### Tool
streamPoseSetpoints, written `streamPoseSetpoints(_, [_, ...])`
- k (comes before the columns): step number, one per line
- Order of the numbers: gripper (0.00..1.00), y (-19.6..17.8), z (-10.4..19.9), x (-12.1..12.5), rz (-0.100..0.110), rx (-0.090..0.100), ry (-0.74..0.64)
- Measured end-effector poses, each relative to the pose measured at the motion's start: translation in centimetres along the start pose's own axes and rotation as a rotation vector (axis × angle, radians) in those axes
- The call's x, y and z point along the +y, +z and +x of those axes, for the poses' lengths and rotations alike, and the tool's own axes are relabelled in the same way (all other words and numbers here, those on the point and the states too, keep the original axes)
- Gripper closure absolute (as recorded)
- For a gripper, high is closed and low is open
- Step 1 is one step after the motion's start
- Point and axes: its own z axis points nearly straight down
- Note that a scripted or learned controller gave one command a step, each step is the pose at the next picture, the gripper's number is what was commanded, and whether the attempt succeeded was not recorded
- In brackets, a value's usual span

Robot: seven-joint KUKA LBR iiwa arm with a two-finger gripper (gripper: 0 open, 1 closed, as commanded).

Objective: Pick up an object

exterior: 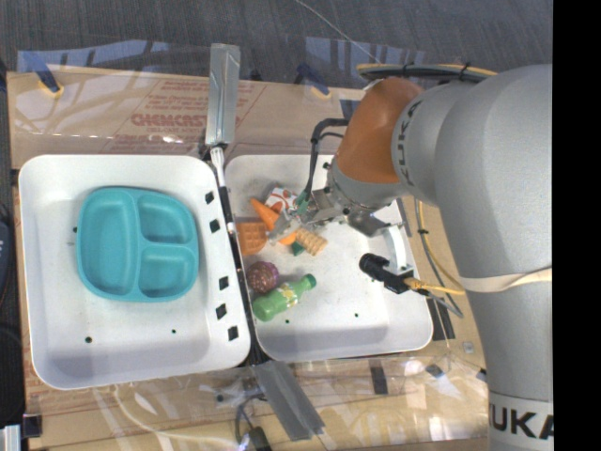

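The left bin holds a smooth teal divided plate. The right bin holds toy food: a green bottle, an orange carrot, a bumpy purple ball. The gripper hovers over them, its grip state unclear.

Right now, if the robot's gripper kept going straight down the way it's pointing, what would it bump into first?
Probably the toy food pile. The gripper points down into the right bin, just above the orange carrot piece and waffle-like piece. Its height is hard to judge from this slanted view.
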Motion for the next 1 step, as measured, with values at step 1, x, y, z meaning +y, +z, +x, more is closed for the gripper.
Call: streamPoseSetpoints(1, [1.0,-1.89,0.13,0.57,-0.014,-0.004,-0.01])
